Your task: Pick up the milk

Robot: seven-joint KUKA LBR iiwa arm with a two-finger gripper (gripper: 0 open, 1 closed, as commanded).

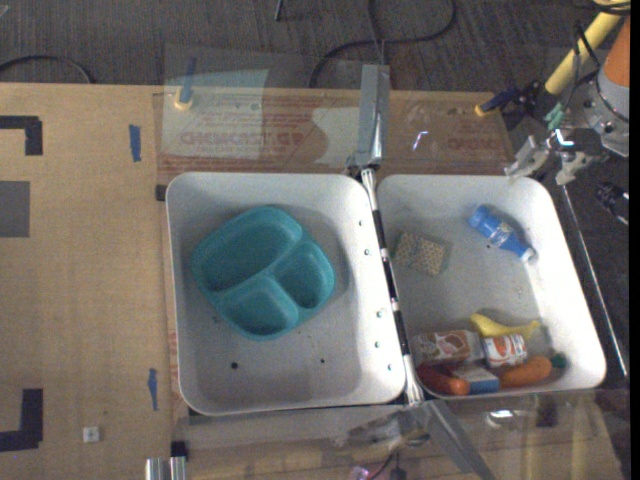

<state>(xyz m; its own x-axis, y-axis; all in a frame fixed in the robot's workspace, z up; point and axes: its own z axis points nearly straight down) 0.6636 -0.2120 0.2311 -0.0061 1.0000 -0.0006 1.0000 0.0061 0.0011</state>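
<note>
- Spanning the view, a brown bench is carrying two shallow white bins side by side, with blue tape marks showing on its surface toward 9 o'clock.
- Left bin is sitting at the centre of the view, touching its neighbour along a shared metal divider.
- Right bin is lying toward 4 o'clock of the view and is holding all the small items.
- Teal divided plate is resting flat in the left bin, toward that bin's 10 o'clock, its three compartments facing up.
- Arm is reaching in at 2 o'clock of the view, with a yellow part above the wrist.
- Gripper is hanging just over the right bin's 1 o'clock corner; its fingers are appearing spread apart, with nothing between them.
- Blue bottle is lying on its side at 1 o'clock in the right bin, well apart from the gripper.
- Milk, a small carton, is lying on its side at 7 o'clock in the right bin, touching a red-and-white can on its 3 o'clock side.
- Banana is lying just above the can.
- Carrot is lying at 5 o'clock along the near wall.
- Red sausage-like piece is lying just beneath the milk.
- Tan speckled square is lying flat at 10 o'clock in the right bin.
</note>
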